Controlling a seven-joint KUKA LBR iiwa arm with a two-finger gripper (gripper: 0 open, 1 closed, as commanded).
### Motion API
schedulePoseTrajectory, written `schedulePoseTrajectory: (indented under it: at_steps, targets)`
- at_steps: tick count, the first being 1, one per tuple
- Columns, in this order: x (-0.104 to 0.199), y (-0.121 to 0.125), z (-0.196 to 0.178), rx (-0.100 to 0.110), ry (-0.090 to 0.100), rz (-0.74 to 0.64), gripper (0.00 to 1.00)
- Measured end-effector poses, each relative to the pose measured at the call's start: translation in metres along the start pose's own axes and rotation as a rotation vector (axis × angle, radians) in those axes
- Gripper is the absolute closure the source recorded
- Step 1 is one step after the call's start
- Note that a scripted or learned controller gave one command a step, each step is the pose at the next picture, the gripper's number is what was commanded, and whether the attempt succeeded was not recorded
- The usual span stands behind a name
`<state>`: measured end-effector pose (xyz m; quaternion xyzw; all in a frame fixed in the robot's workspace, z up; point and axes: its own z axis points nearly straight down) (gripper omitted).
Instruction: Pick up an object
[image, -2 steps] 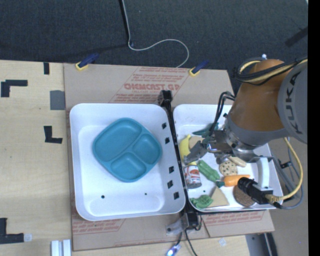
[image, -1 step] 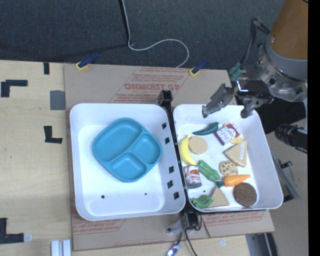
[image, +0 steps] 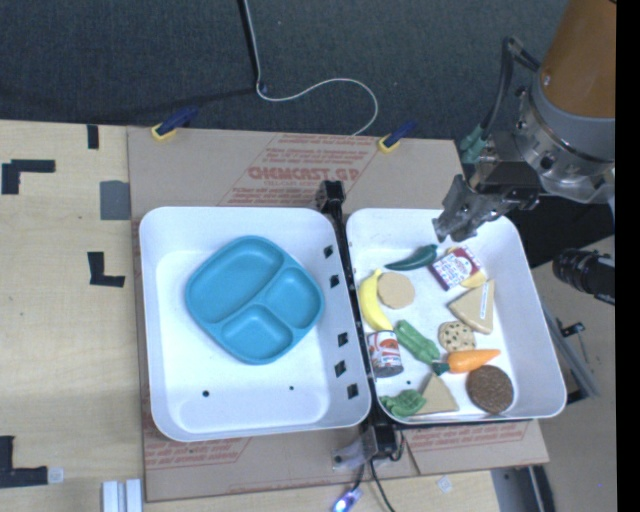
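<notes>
- The robot's hand (image: 462, 222) hovers over the far right corner of the right bin (image: 535, 300). Whether it is apart or together cannot be told from this angle, and nothing shows within it.
- The right bin holds a scatter of toy food. Taking the dark green pepper (image: 411, 259) as the landmark: it lies just below and to the left of the hand.
- Just right of the pepper sits a small red packet (image: 455, 268).
- Below the pepper lie a round tan cracker (image: 396, 291) and, further left, a banana (image: 372, 302).
- The pepper is probably light, hard plastic, smooth and curved, so likely to slip. A grip across its narrow middle looks best.
- The left bin (image: 170, 330) holds a blue divided plate (image: 254, 298).
</notes>
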<state>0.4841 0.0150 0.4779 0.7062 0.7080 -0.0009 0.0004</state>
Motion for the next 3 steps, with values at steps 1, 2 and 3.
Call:
schedulePoseTrajectory:
  at_steps: [1, 2, 3]
  targets:
    - [0.057, 0.000, -0.027, -0.003, 0.003, -0.005, 1.00]
    - [0.094, 0.000, -0.032, -0.001, 0.002, -0.002, 1.00]
    - [0.060, -0.001, 0.077, 0.012, -0.002, 0.006, 1.00]
